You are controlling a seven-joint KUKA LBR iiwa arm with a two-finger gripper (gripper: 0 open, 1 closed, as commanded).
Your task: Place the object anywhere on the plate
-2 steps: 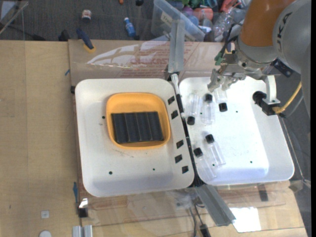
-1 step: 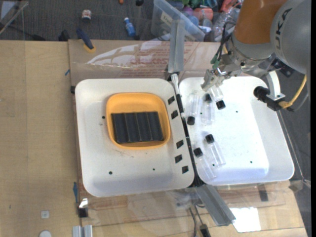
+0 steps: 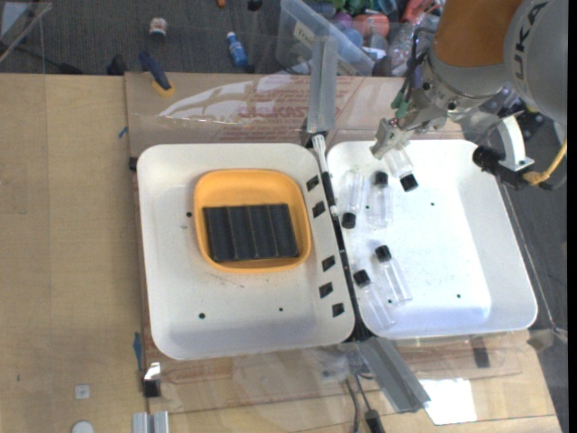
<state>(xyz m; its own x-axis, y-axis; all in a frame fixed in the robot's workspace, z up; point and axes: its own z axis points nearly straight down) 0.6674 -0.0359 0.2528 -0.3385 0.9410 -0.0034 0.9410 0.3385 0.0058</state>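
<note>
My gripper (image 3: pixel 389 142) hangs over the far left corner of the right-hand shallow white bin (image 3: pixel 487 278), just inside its rim; whether it is spread or closed cannot be made out from this slant, and nothing can be seen held in it. Above it my wrist carries the orange band (image 3: pixel 478 16), and on the grey housing at the upper right the letters "UKA" of the maker's name are legible, the rest cut off by the frame edge. Directly below and just beside the gripper lies a clear plastic vial with a black cap (image 3: pixel 403 174), tilted, cap toward the near side. Further down and to the left of the gripper lie two more clear black-capped vials (image 3: pixel 361 201), roughly side by side near the divider between the bins. Well below the gripper, near the middle of the same bin, lies a fourth clear vial with a black cap (image 3: pixel 389 273), and another black cap (image 3: pixel 361 278) sits just left of it; whether that cap belongs to a separate vial I cannot tell. All vials rest on the bin floor. The target, a rounded-square orange plate (image 3: pixel 206 197) bearing a black ribbed insert (image 3: pixel 251 233), sits in the left-hand white bin (image 3: pixel 171 323), well to the left of and below the gripper, across the divider. Beyond the bins, a clear plastic tub of mixed coloured items (image 3: pixel 361 7) stands on the floor; faint reddish printing on the sheet behind the bins is not readable.
</note>
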